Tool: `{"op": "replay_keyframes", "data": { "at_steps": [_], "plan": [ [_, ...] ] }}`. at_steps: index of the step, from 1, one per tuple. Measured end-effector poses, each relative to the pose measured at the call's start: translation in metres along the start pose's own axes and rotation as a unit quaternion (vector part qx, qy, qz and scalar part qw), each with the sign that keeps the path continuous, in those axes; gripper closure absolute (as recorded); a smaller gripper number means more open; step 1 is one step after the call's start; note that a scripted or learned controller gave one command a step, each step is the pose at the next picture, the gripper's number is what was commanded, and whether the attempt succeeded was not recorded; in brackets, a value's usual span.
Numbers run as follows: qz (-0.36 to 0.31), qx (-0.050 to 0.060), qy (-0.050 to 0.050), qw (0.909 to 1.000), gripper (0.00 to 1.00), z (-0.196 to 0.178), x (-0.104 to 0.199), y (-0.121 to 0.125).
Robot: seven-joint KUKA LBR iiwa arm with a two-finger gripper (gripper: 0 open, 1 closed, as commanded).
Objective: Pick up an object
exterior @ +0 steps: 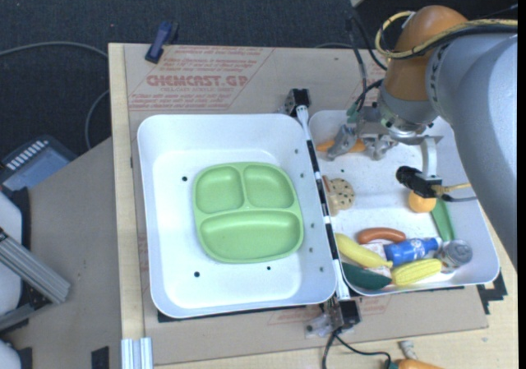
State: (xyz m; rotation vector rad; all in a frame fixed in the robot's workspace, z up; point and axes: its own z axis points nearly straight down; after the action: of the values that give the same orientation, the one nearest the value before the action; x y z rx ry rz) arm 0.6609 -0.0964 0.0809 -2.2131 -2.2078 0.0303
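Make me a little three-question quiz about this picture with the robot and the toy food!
1. True or false: the green divided plate lies in the left bin.
2. Which thing lies closest to the wall between the two bins?
A. the cookie
B. the blue bottle
C. the corn cob
3. Fill in: the gripper hangs over the far end of the ______ bin.

Key: 1 true; 2 A; 3 right
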Motion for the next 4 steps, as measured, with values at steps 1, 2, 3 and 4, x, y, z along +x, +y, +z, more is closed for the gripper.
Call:
{"op": "replay_keyframes", "data": {
  "at_steps": [1, 2, 3, 4],
  "plan": [
    [-0.001, -0.014, 0.001, 0.9999, 0.0, -0.111, -0.025, 0.004],
    [-0.001, -0.011, 0.002, 0.9999, 0.0, -0.003, -0.041, -0.037],
    [-0.001, -0.012, 0.001, 0.9999, 0.0, -0.029, -0.089, -0.089],
    [-0.004, -0.014, 0.007, 0.9999, 0.0, -0.003, -0.121, -0.12]
  ]
}}
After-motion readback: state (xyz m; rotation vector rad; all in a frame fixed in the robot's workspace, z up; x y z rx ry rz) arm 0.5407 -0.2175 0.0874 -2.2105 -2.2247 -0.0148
